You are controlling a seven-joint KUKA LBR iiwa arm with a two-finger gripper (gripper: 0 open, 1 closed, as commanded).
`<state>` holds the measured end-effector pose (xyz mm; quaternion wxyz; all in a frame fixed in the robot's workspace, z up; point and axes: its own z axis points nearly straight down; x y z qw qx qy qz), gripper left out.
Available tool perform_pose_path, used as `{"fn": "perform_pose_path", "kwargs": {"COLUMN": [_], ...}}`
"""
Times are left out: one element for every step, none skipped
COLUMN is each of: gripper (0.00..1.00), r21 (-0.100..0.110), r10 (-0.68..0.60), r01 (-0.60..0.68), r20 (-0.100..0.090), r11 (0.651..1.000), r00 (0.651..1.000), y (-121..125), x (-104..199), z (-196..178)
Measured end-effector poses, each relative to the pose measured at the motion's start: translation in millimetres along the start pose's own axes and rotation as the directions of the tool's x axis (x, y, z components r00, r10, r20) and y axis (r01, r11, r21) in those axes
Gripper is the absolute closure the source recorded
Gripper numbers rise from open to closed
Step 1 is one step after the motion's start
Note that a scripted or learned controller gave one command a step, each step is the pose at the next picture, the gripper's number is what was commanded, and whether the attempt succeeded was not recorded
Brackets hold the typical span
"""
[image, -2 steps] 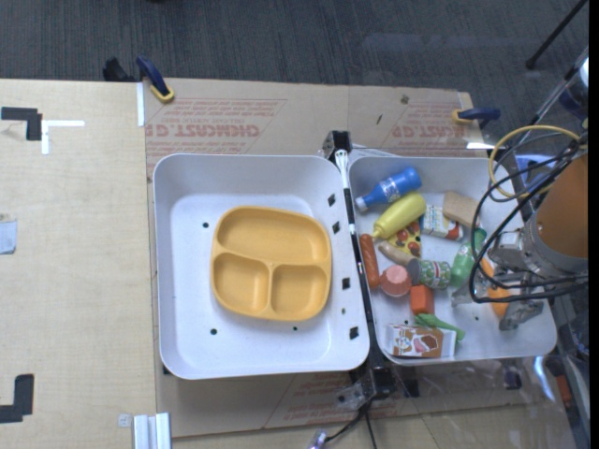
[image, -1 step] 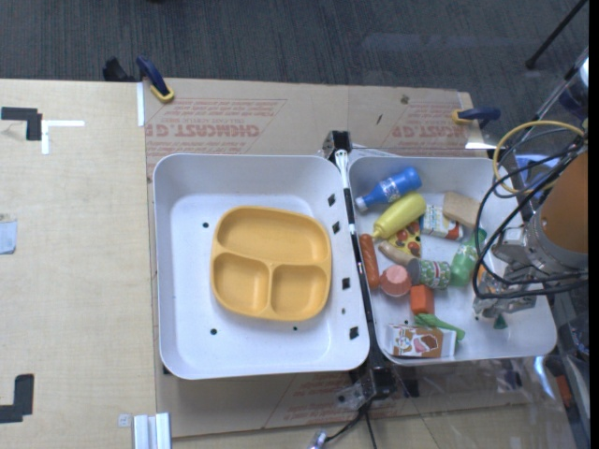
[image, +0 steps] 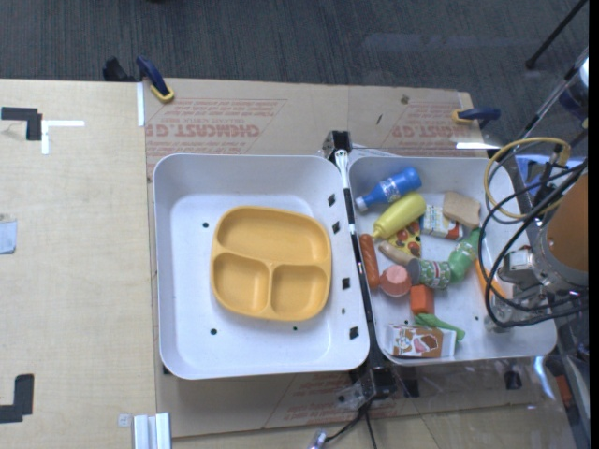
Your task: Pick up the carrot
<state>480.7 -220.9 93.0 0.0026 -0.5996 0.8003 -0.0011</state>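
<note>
Two white bins (image: 173,251) sit on cardboard (image: 281,120) over dark carpet (image: 328,17); claw state unclear

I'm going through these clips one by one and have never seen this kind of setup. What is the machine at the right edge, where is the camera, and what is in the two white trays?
This is a single picture from a camera fixed above the bench, looking down at a slant. At the right edge is the robot arm, with looped cables around it; its end effector cannot be made out here, so nothing can be said to be held. The left bin holds a yellow divided plate. The right bin holds toy food: a blue bottle, a yellow bottle, a small carton and an orange carrot with green leaves, lying near the carton. The carrot is what the arm is meant to pick up.
</note>
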Motion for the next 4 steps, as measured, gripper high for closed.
{"fn": "perform_pose_path", "kwargs": {"gripper": [1.0,1.0,1.0,1.0], "r21": [-0.003,-0.002,0.0,-0.004], "r10": [0.053,-0.215,0.047,0.028], "r01": [-0.053,0.215,-0.047,-0.028], "r20": [0.001,0.002,0.002,-0.001], "r11": [0.999,0.977,0.999,1.0], "r00": [0.999,0.977,0.999,1.0], "y": [6,6,19,3], "x": [-47,-16,-65,-5], "z": [1,1,-71,1]}}
